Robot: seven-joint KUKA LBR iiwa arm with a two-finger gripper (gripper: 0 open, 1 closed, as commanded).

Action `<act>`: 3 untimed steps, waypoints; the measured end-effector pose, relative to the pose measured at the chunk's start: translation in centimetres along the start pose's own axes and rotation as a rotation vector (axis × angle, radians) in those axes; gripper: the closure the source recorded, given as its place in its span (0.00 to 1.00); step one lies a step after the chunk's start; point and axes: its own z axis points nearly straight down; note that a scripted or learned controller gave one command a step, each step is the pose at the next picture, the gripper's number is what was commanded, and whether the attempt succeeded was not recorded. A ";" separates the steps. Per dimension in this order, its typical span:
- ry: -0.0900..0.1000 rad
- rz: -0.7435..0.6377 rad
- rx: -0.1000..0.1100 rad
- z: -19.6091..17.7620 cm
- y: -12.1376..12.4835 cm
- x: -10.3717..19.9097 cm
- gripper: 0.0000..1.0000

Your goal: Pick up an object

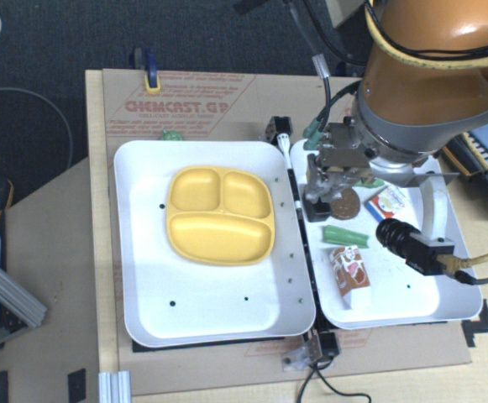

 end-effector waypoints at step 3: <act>0.000 -0.006 -0.001 -7.8 0.0 0.7 1.00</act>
